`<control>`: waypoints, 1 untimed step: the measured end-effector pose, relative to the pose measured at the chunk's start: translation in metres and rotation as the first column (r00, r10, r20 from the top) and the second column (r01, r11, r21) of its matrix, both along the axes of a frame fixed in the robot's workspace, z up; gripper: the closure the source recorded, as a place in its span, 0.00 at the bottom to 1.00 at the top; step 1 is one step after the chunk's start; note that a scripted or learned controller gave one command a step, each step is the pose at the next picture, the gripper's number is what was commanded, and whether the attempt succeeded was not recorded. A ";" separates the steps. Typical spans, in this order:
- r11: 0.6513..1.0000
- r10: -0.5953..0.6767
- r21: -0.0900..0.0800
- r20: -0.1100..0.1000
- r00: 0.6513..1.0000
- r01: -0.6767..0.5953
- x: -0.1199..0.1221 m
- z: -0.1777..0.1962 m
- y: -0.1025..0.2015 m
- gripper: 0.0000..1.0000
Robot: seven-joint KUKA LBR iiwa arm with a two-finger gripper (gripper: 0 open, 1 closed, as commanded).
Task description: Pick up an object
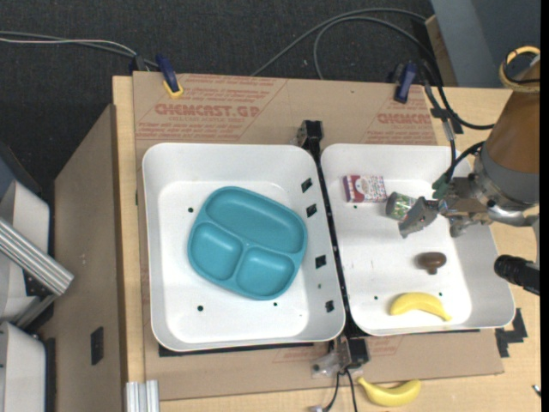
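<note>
The pincer (410,216) hangs low in the right bin (480,312), beside a small can (400,204). I cannot tell if it grips. A banana (419,306) lies near.

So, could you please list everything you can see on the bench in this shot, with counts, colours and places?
White bins: 2, side by side; left bin, right bin.
Divided plate: 1, teal, middle of the left bin.
Small carton: 1, white and pink, upper part of the right bin.
Green-grey object: 1, right bin, beside the carton, at the gripper's tip.
Brown object: 1, right bin, centre-right.
Banana: 1, yellow, near edge of the right bin.
Second banana: 1, yellow, outside the bins at the bench's near edge.
Clamps: 2, blue; one, one, far edge of the board.
Gripper: 1, grey, over the right bin.
</note>
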State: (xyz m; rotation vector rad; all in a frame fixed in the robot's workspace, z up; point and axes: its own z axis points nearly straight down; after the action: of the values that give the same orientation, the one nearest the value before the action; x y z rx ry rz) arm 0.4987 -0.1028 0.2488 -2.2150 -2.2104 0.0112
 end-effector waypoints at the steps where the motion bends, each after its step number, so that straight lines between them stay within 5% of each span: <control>1: 1.000 0.003 -0.002 0.012 1.000 -0.003 0.002 0.005 0.000 0.00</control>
State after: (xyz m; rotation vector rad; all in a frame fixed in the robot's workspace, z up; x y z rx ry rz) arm 0.5010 -0.1026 0.2542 -2.2184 -2.2206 0.0000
